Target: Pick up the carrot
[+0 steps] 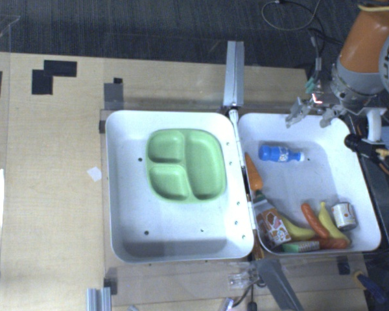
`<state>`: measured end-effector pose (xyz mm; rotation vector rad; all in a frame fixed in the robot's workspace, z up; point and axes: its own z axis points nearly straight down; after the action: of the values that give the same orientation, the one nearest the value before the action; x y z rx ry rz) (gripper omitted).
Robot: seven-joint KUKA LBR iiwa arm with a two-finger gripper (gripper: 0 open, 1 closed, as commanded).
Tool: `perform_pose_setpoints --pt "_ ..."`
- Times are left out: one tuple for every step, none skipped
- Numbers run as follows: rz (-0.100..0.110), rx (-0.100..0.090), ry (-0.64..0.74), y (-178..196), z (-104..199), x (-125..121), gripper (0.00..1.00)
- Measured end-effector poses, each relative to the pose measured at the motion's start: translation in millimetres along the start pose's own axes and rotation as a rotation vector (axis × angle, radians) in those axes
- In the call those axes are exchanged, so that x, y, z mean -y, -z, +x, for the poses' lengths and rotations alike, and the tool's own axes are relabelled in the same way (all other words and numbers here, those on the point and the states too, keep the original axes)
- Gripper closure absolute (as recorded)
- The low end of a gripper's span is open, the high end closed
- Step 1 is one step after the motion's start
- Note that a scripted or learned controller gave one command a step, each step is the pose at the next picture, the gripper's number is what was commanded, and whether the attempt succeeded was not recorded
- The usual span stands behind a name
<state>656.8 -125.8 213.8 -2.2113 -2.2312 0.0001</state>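
End effector (309, 112) open; slim orange carrot (253, 174)

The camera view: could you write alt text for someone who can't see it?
A robot arm's claw hovers over the right bin's far edge, away from the carrot lying against the bin's left wall. The left bin holds a green divided plate.

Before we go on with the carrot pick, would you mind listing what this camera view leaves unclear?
- Orange carrot: lies against the right white bin's left wall; its lower end merges into clutter.
- Brown snack packet: label too small to read.
- Two-finger gripper: small and blurred, at the bin's far edge.
- Grey arm: cut off by the frame's top-right.
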Motion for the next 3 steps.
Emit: perform_pose_setpoints --pt "0.003 0.001 -0.541 4 53 22 0.00" --pt "0.001 0.001 -0.618 39 77 4 0.00" --pt "-0.001 0.002 -0.853 108 114 7 0.00"
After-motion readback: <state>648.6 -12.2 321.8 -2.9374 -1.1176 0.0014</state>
